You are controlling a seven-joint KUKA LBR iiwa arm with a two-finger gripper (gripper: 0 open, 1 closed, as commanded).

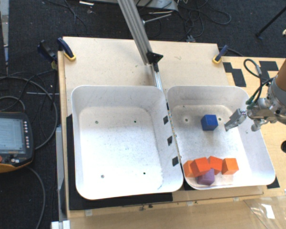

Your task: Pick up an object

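A blue cube (209, 122) sits alone in the middle of the right bin (262, 149). Along that bin's near edge lie three orange blocks (196, 167) (214, 163) (229, 166), with a purple piece (206, 178) tucked in front of them. My gripper (245, 122) hangs over the bin's right side, just right of the blue cube and apart from it. It is open, its two grey fingers (234, 119) spread with nothing between them.
The left bin (86, 128) stands beside the right one, their rims meeting in the middle. A slanted metal pole (136, 25) rises from the bench behind the bins. Clamps sit at the bench's far corners.
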